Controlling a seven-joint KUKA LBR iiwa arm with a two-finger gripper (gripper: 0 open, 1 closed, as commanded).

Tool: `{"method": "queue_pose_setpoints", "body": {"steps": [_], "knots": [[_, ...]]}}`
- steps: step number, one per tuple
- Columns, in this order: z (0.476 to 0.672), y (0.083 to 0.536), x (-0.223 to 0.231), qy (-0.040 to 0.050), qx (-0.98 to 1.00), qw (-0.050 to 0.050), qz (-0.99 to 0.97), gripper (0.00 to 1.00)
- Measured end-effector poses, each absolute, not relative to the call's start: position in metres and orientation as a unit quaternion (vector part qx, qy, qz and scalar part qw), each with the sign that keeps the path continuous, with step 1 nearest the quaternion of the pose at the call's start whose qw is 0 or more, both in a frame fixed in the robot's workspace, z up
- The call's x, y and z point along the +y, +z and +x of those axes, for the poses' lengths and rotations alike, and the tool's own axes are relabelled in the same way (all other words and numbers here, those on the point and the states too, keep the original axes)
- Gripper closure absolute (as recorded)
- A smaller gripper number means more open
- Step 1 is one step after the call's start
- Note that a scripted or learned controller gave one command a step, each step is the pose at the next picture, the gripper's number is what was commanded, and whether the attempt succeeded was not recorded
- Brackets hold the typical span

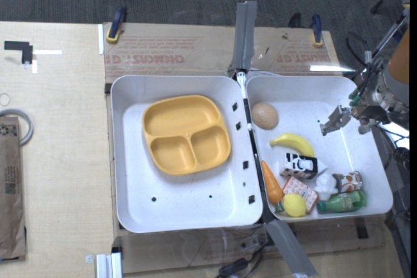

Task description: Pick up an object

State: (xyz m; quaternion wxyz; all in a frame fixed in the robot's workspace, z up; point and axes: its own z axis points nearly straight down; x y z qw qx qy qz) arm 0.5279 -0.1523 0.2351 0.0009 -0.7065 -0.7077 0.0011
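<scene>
- Right bin (365, 115) is under the end effector (348, 117); can't tell how wide it's open, nothing visibly in it.
- Yellow plate (186, 133) sits far left of it, in the other bin.
- Banana (292, 142) is near, just below-left: prob light, smooth, curved, so grab across the middle.
- Egg-ish ball (264, 115) further left, round, likely slippery imo.

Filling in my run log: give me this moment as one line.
gripper: above right bin, nothing visibly held | banana, carrot, lemon: lying in right bin | yellow tray: left bin
</scene>
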Motion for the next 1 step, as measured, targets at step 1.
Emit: {"method": "queue_pose_setpoints", "body": {"steps": [1], "knots": [[0.5303,0.1093,-0.103,0.0014,-0.714,0.002,-0.7,0.0]]}}
